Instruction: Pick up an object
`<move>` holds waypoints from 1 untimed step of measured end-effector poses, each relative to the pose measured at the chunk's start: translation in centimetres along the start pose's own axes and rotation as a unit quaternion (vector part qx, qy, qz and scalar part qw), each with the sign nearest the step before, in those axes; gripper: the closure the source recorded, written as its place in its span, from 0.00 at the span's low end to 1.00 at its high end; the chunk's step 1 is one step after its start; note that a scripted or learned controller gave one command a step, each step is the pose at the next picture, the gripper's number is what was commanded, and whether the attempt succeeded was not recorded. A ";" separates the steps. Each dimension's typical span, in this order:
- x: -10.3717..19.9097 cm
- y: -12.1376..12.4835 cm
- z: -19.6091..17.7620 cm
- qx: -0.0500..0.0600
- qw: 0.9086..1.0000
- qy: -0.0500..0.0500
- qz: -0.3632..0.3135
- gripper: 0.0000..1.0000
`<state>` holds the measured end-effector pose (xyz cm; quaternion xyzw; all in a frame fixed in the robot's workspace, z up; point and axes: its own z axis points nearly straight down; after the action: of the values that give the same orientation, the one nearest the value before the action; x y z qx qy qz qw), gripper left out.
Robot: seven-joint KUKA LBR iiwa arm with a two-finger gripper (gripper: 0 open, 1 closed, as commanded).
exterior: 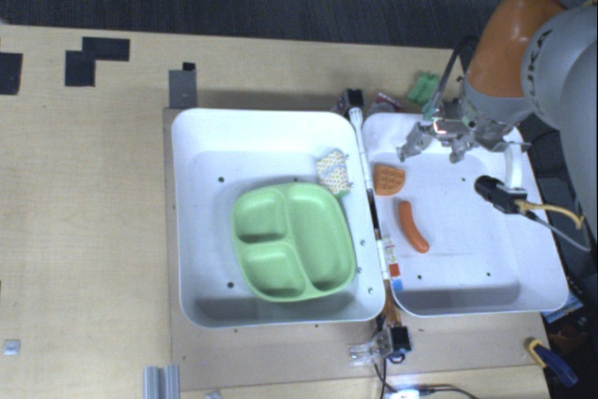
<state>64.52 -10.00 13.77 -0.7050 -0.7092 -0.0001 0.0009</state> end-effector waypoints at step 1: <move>1.6 -1.9 4.6 -0.011 1.000 -0.002 0.002 0.00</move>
<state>62.62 -8.35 9.18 -0.7064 -0.7077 -0.0068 -0.0080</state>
